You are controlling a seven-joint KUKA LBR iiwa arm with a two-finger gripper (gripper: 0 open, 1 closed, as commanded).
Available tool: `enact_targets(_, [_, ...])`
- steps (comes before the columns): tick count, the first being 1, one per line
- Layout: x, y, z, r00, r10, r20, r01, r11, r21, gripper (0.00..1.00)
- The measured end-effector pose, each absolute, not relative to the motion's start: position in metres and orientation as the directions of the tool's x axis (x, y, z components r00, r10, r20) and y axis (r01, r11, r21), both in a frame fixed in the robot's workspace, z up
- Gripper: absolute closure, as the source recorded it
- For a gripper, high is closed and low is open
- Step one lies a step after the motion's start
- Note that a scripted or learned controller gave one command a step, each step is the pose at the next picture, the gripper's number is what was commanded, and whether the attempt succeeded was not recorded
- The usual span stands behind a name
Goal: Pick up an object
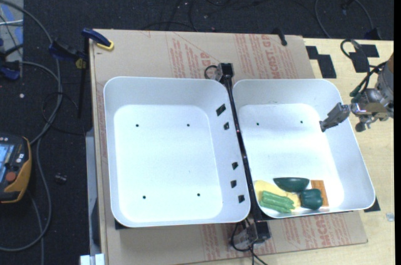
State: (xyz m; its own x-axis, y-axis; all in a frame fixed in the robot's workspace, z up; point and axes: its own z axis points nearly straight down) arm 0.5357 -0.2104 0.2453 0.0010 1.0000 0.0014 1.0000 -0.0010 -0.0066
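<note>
Surface (163, 47): tan cardboard sheet with red print, reaching beyond both bins toward the hand (341, 116) at the right edge.
Left bin (119, 94): shallow, white, flat on the surface, on the far side of the right bin from the hand.
Right bin (354, 151): shallow, white, flat on the surface, directly beneath the hand, touching the left bin along a black seam.
Clamp (98, 39): blue and yellow, at the surface's corner farthest from the hand.
Floor (50, 7): dark, strewn with cables, around the surface.
</note>
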Motion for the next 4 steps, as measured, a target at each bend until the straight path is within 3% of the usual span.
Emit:
enact_targets(1, [0.537,-0.210,0.249,0.000,1.000,0.000,1.000,0.000,0.000,0.00])
enact_targets(4, [0.541,-0.211,0.091,0.000,1.000,0.001,1.000,0.000,-0.004,0.00])
